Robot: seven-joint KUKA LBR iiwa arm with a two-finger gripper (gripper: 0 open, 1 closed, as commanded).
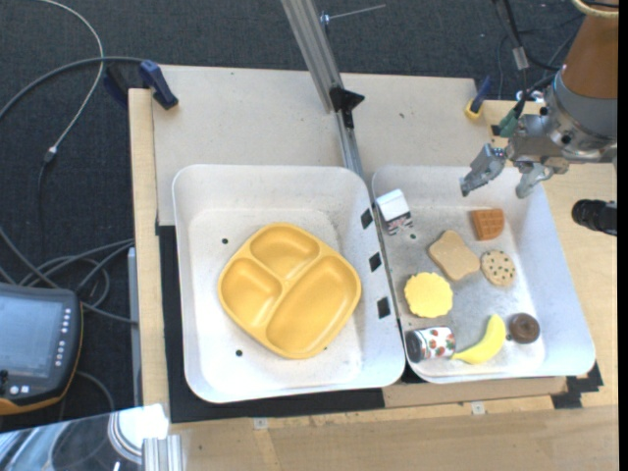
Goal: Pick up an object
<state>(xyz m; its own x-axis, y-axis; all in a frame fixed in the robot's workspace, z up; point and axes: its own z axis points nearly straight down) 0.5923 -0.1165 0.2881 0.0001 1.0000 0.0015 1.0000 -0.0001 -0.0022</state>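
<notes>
Over the right bin's (549, 263) far edge our hand (500, 173) hangs spread and empty; the waffle (487, 224) lies just below it, so we should drop straight, straddle it, then pinch squarely.

We've got a white carton (392, 207), waffle (487, 224), toast (452, 254), cookie (498, 268), yellow round piece (429, 294), can (432, 342), banana (483, 341) and donut (524, 328) scattered flat in the right bin (564, 292).
</notes>
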